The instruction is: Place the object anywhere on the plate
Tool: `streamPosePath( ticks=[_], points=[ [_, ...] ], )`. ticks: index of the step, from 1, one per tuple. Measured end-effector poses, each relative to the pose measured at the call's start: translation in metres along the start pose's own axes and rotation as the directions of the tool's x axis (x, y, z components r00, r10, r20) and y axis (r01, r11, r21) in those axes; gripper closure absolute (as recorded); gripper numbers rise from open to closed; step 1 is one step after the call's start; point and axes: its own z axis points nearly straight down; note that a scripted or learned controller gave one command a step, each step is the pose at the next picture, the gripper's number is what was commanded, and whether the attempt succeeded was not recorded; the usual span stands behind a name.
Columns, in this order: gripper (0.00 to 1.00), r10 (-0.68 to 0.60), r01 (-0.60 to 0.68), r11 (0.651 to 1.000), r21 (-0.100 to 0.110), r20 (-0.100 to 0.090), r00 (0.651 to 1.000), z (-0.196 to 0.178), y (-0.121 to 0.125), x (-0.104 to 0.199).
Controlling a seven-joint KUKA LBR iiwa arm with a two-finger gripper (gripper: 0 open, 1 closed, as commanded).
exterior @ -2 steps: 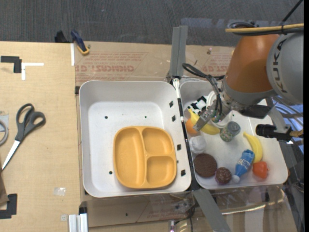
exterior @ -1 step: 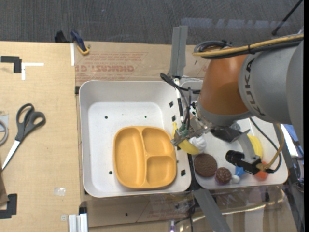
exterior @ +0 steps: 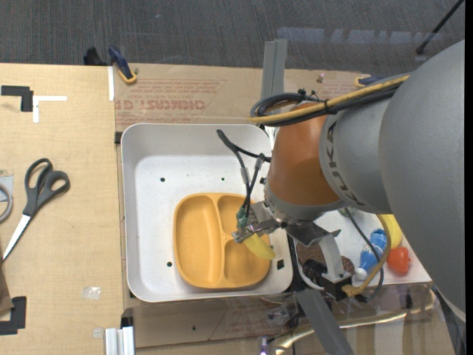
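Arm [exterior: 414,146]: grey, orange band, nearest the camera.
Gripper [exterior: 247,231]: jaws closed around a banana [exterior: 260,247], over the yellow plate [exterior: 203,242].

The left white bin [exterior: 140,198] has open floor above and left of the yellow divided plate [exterior: 199,242]. The grey arm [exterior: 384,154] and its black cables [exterior: 244,161] crowd the plate's right side.

You look down from one fixed camera above the table [exterior: 59,146], tilted at a slant. The left bin [exterior: 148,154] sits mid-frame, and the arm [exterior: 384,154] looms close from your right.
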Motion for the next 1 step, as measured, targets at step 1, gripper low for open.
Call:
streamPosePath(
  ticks=[1],
  points=[
    [0.00, 0.000, 0.000, 1.000, 0.000, 0.000, 1.000, -0.0001, 0.0001, -0.0002]
  ],
)
